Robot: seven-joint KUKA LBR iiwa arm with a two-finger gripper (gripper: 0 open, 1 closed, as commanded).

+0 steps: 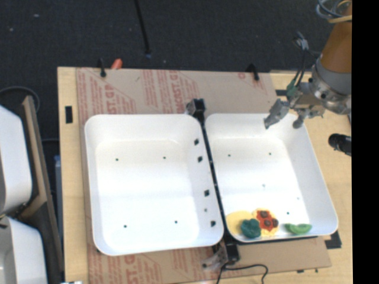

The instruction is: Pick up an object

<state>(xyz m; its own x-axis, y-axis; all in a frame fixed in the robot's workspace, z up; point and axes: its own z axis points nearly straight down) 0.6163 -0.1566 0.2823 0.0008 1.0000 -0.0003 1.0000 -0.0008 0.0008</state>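
Above the right bin's (308, 158) far rim, the tool (285, 116) hangs open and empty; small objects (266, 223) crowd its near edge.

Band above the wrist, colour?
Orange band, above the grey gripper; camera view, upper right.

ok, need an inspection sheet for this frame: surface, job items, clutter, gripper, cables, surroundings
Surface: two white bins side by side, left bin and right bin, on a cardboard sheet over the bench.
Job's things: yellow piece, teal object, orange-red object and green object, bunched at the right bin's near edge.
Clutter: nothing seen.
Gripper: gripper open, above the right bin's far edge, holding nothing.
Cables: black cable at the bench's near edge.
Surroundings: dark floor; white furniture on the left.
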